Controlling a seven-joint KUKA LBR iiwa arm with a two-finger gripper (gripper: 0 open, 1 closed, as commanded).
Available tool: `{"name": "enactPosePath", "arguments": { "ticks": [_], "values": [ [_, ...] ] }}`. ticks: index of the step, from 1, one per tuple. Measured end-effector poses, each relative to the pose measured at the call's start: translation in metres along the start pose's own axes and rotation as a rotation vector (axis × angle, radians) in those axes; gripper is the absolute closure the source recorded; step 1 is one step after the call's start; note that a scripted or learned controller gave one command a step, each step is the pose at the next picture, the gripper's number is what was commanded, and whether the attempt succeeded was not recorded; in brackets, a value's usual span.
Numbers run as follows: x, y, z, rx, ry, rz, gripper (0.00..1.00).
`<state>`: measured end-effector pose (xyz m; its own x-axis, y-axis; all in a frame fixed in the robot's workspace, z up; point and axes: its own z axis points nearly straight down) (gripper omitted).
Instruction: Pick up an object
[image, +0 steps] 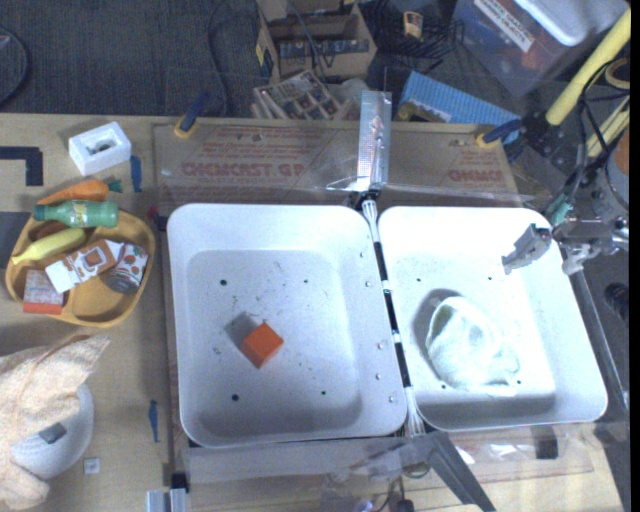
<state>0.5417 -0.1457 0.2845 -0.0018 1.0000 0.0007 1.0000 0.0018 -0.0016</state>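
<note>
The claw (545, 248) is seen over the right edge of the right bin (570, 305), near that bin's far right corner. One grey finger (524, 246) points left over the bin floor. It cannot be told how far the claw is spread, and nothing is seen between its fingers.

A crumpled white cloth (468, 342) is found lower down in the same bin, near the middle of the floor and toward the near edge. It is well apart from the claw. Nothing is seen between the two.

An orange block (264, 344) is seen in the left bin (190, 300), on the floor near the middle. A dark shadow is cast just beside it.

A yellow bowl (100, 310) is set by the left edge of the bench, left of the bins. Toy food is piled in it, with a green bottle (78, 213) on top. A tan cloth (50, 385) is laid near the front left corner.
</note>
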Motion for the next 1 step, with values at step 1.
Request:
{"name": "enactPosePath", "arguments": {
  "ticks": [1],
  "values": [
    [0.0590,0.0242,0.0842,0.000,0.000,-0.025,0.00]
  ]
}}
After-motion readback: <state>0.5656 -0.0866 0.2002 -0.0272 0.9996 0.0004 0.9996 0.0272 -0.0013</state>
